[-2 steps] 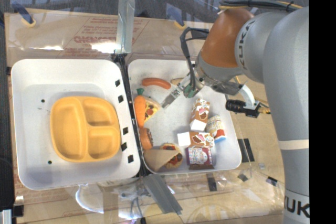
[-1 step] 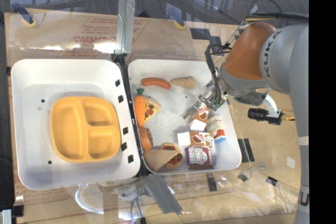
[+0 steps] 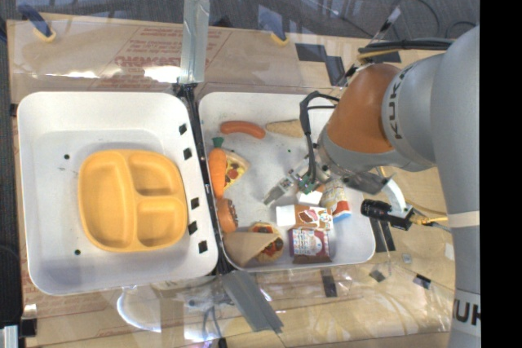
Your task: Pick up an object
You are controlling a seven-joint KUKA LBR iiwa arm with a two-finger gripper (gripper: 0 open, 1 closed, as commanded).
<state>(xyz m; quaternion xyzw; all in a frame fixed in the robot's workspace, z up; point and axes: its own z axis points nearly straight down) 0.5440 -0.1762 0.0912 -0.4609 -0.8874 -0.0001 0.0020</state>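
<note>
The right bin (image 3: 245,106) holds several toy foods: a red sausage (image 3: 242,129), a tan wedge (image 3: 283,126), an orange carrot (image 3: 217,173), a pizza slice (image 3: 236,168), a taco-like wrap (image 3: 257,244), a red labelled can (image 3: 308,244), a white block (image 3: 285,214) and a small bottle (image 3: 336,204). My gripper (image 3: 285,186) hangs low over the middle of this bin, just above the white block and to the right of the pizza slice. Nothing shows held in it. The wrist hides the bin's right side.
A yellow divided tray (image 3: 130,198) lies in the left bin (image 3: 49,118). A small bun-like toy (image 3: 227,215) sits against the divider between the bins. Grey tape strips cross the cardboard at the top and bottom. Cables trail at the right.
</note>
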